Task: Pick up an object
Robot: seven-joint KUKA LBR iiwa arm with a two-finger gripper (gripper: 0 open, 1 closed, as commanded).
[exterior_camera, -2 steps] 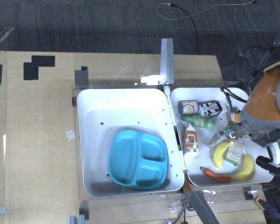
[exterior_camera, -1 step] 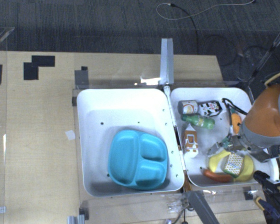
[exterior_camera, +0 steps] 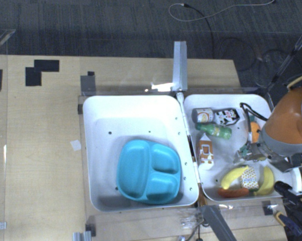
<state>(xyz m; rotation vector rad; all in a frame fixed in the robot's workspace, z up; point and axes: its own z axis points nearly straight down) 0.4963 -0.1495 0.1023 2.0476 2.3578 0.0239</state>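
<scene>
Wooden desk [exterior_camera: 43, 161] with two white bins: the left bin [exterior_camera: 99, 114] holds a blue divided plate [exterior_camera: 149, 171]; the right bin [exterior_camera: 229, 97] holds crowded small items. The gripper [exterior_camera: 251, 151] hangs just above a yellow banana [exterior_camera: 232, 176]; whether it is open or closed cannot be told. Neighbouring items touching the curved, smooth banana could deflect a grasp.
</scene>
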